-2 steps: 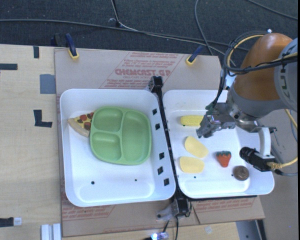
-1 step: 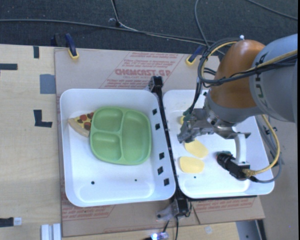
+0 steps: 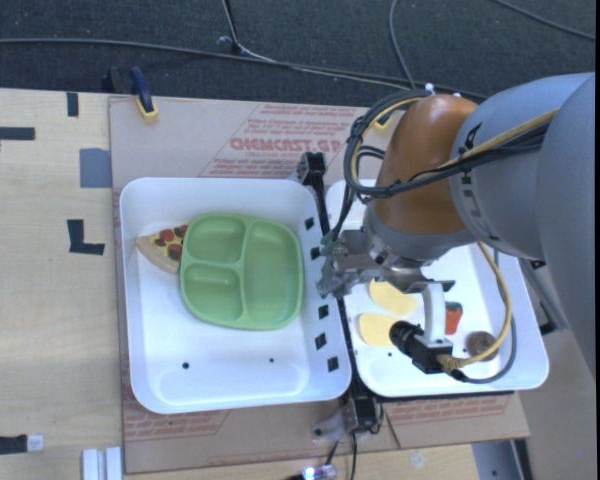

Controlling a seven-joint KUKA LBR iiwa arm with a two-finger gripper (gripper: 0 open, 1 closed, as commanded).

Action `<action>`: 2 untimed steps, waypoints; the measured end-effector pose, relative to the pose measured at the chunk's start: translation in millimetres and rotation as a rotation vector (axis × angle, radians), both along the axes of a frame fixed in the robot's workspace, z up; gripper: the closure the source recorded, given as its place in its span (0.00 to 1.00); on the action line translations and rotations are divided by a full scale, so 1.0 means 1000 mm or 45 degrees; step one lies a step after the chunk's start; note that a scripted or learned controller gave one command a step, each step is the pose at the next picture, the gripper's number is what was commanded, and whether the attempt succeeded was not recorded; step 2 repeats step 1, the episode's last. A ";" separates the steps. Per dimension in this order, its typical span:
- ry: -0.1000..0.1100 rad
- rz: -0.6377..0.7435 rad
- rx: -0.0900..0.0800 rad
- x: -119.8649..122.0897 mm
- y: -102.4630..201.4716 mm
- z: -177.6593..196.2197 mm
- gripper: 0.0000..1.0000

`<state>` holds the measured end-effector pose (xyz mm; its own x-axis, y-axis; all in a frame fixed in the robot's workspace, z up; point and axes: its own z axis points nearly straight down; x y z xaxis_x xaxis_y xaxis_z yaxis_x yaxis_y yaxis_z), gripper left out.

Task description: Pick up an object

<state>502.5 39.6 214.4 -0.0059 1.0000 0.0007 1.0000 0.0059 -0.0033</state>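
Pincer (image 3: 332, 268): over the right bin (image 3: 525, 368), near the wall between bins; cannot tell its state.
Plate (image 3: 242, 271): green, in left bin (image 3: 150, 368).
Pizza (image 3: 162, 248): tucked under plate's left edge.
Yellow pieces (image 3: 377, 329): right bin, below the arm (image 3: 500, 168).

I get bright, even light from above. The bins (image 3: 150, 368) glare white, with soft shadows under the arm (image 3: 520, 168). Focus is slightly soft throughout, grainier on the dark floor (image 3: 280, 8).
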 end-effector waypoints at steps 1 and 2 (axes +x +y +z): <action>0.000 0.003 0.002 -0.017 0.058 0.004 1.00; 0.000 0.003 0.002 -0.017 0.058 0.004 1.00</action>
